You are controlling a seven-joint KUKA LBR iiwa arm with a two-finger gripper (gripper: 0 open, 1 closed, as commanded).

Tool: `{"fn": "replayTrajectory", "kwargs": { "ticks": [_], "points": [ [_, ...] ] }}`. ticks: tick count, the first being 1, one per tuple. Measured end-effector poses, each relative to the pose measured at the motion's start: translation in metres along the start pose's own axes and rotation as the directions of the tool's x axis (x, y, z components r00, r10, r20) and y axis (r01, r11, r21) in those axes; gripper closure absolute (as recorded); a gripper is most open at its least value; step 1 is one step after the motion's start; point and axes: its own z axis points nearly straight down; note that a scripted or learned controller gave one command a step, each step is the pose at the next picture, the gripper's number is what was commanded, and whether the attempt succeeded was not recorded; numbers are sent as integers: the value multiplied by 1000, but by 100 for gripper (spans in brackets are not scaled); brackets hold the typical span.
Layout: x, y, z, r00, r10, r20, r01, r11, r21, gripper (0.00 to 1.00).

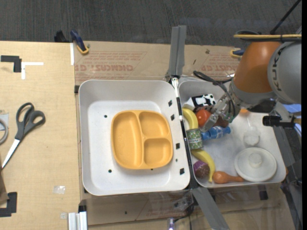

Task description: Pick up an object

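In the left bin (91, 143), smooth white plastic, lies an orange three-compartment plate (142, 139). The right bin (280, 147) holds a round white lid (255, 163), two curved bananas (190, 117), a blue-capped bottle (213, 132) and a red tomato-like ball (203, 115). The gripper (221, 113) hangs over these; whether its fingers are spread or closed, I cannot tell.

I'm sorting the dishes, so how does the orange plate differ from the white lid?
The orange plate is a rounded rectangle split into three compartments; the white lid is round with a knob in the middle. The plate is clearly larger than the lid. The plate lies alone in the left bin; the lid sits among other things in the right bin. Both lie flat.
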Motion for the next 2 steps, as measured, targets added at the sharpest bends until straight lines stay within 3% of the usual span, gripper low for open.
{"fn": "replayTrajectory", "kwargs": {
  "ticks": [1,2],
  "points": [
    [22,-15,0,954,301,4,-301,954,1,0],
    [38,-18,0,896,445,3,-445,896,-1,0]
  ]
}}
